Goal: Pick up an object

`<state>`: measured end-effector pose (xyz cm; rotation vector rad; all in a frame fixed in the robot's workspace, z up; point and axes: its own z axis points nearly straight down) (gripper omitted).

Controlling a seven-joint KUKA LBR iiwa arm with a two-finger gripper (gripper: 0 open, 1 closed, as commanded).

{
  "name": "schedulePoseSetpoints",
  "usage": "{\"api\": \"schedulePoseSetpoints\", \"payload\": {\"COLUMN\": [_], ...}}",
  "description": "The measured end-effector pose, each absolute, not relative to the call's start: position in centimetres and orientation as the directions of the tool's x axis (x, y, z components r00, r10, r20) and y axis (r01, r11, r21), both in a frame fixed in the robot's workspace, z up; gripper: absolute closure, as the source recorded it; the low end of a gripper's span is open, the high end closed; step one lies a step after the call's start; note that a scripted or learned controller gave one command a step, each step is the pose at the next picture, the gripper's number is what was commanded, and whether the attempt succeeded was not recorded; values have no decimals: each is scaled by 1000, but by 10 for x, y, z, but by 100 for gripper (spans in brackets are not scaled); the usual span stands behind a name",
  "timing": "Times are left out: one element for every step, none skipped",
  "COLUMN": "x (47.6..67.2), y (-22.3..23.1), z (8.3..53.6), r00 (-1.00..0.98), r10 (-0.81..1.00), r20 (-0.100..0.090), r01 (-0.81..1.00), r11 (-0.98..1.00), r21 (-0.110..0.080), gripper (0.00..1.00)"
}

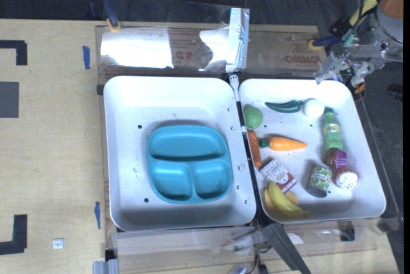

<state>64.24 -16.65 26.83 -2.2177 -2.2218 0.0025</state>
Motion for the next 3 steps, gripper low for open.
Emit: {"api": "schedulePoseSetpoints", "payload": {"x": [619, 622, 624], "y": [-190, -190, -190], "z": [158, 172, 182], "r00": [13, 11, 10], "r10": [1000, 1000, 1000], "r20": [1, -2, -3], "r01": [1000, 1000, 1000], "r11": [-13, -11, -10], "r21": [-10, 1, 4], "gripper": [0, 100, 100]}}
